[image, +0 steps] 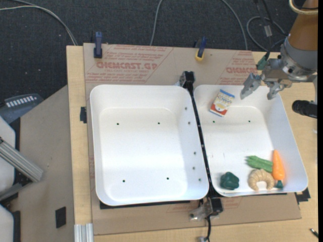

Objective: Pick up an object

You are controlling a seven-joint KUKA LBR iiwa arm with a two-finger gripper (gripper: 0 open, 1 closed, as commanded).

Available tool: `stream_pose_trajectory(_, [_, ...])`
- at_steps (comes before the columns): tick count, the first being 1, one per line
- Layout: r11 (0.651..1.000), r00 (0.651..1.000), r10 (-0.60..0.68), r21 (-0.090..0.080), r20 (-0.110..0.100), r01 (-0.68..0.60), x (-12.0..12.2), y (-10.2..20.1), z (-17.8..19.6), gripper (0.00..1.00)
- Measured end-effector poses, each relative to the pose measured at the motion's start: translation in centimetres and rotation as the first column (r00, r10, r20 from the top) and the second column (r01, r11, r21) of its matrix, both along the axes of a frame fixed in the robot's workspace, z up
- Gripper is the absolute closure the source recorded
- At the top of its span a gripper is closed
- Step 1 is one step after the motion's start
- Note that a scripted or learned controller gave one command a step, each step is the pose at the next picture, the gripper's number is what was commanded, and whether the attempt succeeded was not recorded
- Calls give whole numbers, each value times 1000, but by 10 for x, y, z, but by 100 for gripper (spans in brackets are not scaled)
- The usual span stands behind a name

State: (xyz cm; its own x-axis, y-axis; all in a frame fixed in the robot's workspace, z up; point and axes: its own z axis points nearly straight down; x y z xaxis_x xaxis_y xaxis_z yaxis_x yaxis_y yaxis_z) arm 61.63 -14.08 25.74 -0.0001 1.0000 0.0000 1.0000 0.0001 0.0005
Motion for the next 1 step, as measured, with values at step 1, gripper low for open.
stream_pose_trajectory(1, [1000,1000,1,2,-10,-1,-2,11,-117,0])
